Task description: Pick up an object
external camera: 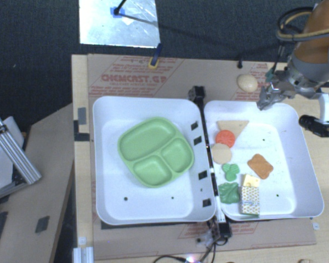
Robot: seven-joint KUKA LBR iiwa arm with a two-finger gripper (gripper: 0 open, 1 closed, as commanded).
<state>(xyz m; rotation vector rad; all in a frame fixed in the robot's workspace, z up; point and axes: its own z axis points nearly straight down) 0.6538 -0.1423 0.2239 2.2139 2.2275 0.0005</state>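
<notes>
Gripper is hovering over the right bin's far rim; fingers' state unclear. Wedge is lying nearest, down-left of it.

In the right half of the frame, my candidates lie loose in the right bin, none lifted. A tan triangular wedge lies flat toward the upper left of that bin, with a red-orange disc just below it and a pale beige round under that. Lower down sit two green lumpy pieces, a small yellow block and a speckled white packet. An orange-brown piece lies toward the bin's middle. A cream egg-shaped object rests beyond the bin's upper rim.
</notes>
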